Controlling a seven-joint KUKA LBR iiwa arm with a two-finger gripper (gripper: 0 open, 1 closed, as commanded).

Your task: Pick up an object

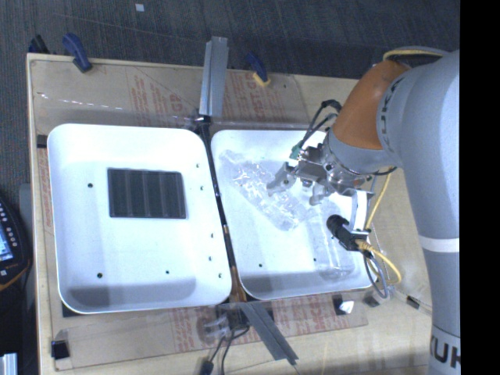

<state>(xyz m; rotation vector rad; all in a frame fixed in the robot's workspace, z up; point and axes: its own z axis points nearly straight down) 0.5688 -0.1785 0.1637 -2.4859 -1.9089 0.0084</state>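
A crumpled clear plastic item (258, 184) lies in the right bin (273, 283), in its upper middle part. My gripper (298, 189) hangs over the right end of that plastic, fingers spread apart and open, one fingertip (278, 182) over the plastic and the other to its right. Whether the fingertips touch the plastic is unclear. A dark grey ribbed rectangular block (147, 193) lies flat in the middle of the left bin (70, 287).
A second faint clear piece (334, 258) lies near the right bin's lower right corner. The grey arm with its orange band (367, 116) covers the bin's right edge. Cables (375, 260) hang by the bin's right rim. A metal bar (212, 73) stands behind the bins.
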